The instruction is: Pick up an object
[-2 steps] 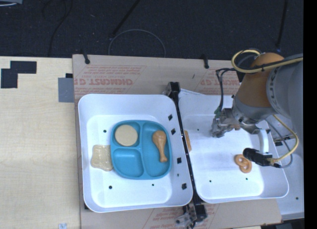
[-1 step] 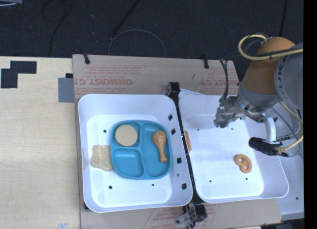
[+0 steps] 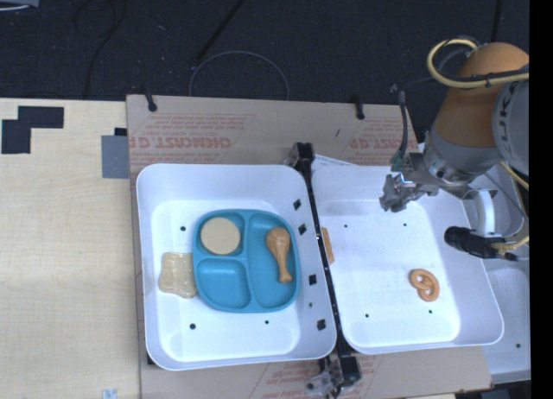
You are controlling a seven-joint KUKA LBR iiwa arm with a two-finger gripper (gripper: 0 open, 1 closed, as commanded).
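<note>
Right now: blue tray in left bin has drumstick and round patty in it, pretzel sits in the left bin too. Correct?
Not quite. The pretzel lies in the right bin, alone on its floor, below the gripper. The rest holds: the blue tray in the left bin carries the drumstick and the round patty. The camera view shows it.

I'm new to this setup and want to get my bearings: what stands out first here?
The bright blue divided tray in the left bin stands out, holding a round tan disc and a toy drumstick. In the right bin a small pretzel lies alone, while the gripper hangs over that bin's far edge.
</note>
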